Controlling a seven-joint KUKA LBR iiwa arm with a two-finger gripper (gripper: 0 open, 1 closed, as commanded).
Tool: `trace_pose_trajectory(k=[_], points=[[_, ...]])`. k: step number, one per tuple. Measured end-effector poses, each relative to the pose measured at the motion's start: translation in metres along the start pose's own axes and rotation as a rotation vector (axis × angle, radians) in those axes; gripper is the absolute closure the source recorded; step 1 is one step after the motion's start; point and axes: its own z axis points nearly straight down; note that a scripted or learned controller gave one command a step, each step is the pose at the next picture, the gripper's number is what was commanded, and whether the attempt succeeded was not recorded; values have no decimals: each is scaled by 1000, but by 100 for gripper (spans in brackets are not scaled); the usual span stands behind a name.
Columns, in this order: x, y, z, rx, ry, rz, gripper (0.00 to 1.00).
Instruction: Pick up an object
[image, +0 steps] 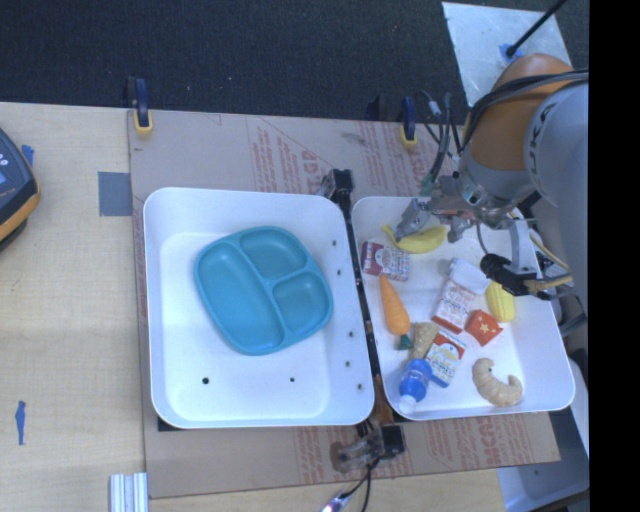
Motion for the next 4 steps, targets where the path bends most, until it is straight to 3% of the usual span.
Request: trace_pose_trajectory(k=[1, 2, 3, 4], points=[[7, 1, 40, -1, -1, 1, 0], [7, 1, 29, 3, 1, -2, 100], [7, 1, 29, 3, 1, -3, 0], [-64, -1, -33, -1, -1, 2, 0]])
